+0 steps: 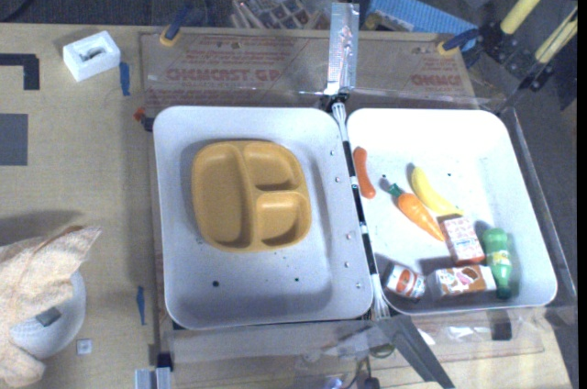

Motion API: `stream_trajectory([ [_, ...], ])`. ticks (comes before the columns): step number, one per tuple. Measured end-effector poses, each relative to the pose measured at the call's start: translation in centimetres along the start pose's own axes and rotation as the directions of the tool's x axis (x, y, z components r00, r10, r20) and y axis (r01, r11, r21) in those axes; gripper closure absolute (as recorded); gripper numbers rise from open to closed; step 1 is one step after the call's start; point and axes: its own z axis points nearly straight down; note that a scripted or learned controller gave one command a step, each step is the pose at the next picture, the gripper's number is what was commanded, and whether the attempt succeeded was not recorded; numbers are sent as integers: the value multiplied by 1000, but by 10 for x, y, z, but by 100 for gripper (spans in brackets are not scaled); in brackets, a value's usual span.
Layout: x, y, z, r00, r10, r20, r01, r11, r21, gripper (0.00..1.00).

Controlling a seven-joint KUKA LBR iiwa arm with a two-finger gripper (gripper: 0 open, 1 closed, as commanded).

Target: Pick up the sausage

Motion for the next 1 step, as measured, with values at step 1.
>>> stream_trajectory([
  [1, 2, 0, 0, 921, 390, 0, -390, 921, 1, 100],
])
